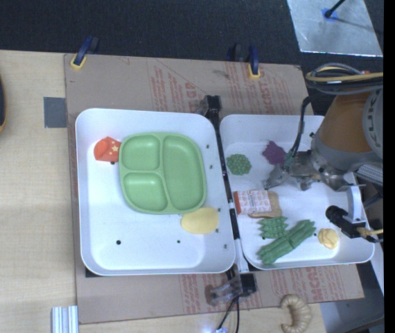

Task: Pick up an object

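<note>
From the overhead camera view, my end effector (285, 174) hangs over the right bin (308, 257), reaching in from the right with my grey arm and its orange band (346, 127) behind it. I cannot tell how far the end effector is open, since its tip is dark and small against the white floor, and nothing shows clearly gripped in it. Just above and a little to the left of my end effector lies a purple object (274, 152), very close to it. Farther left sits a round green bumpy object (238, 164), near the wall between the bins. Below and to the left of my end effector lies a red-and-white packet (255, 201), with a tan piece just beside it on its right. Further below, a bunch of green beans (285, 238) lies at a slant, and to the right of that a small yellow object (328, 238) rests near the bin's lower right corner. Well to the left of my end effector is the left bin (100, 248), which carries a green divided plate (163, 173) with three compartments. A red object with a yellow star (106, 149) touches the plate's upper left edge, and a pale yellow lemon-shaped object (200, 220) sits just below the plate's lower right corner. Both bins rest on a brown cardboard sheet (149, 82) on the worktop (17, 207).
</note>
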Controlling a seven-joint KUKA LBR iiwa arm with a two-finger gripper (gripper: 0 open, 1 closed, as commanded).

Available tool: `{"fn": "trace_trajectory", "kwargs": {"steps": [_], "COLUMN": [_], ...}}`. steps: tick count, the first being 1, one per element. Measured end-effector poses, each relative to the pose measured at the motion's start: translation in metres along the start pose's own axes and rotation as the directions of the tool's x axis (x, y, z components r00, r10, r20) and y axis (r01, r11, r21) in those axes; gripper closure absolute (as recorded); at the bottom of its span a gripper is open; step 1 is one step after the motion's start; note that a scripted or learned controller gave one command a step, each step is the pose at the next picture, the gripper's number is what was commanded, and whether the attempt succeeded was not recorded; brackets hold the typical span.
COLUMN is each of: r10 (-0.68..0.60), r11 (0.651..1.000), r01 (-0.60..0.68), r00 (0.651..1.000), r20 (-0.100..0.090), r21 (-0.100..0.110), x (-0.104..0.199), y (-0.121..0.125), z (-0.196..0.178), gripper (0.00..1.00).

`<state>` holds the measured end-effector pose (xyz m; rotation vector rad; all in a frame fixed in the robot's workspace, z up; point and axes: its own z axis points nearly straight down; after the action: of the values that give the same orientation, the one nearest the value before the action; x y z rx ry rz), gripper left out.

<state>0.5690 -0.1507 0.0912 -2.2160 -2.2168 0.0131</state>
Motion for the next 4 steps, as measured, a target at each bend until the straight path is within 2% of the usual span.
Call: {"fn": "trace_trajectory", "kwargs": {"steps": [1,2,3,4], "r10": [-0.008,-0.006,-0.006,-0.008], "r11": [1.0,1.0,1.0,1.0], "r01": [0.008,0.006,0.006,0.008], "r00": [1.0,1.0,1.0,1.0], "r20": [-0.001,0.0,0.0,0.001], "r21": [-0.013,-0.008,-0.007,-0.008], "x": [0.033,0.03,0.03,0.029], "y": [0.074,0.072,0.072,0.072], "z": [-0.002,-0.013,-0.013,-0.024], "gripper": [0.0,1.0,0.0,1.0]}}
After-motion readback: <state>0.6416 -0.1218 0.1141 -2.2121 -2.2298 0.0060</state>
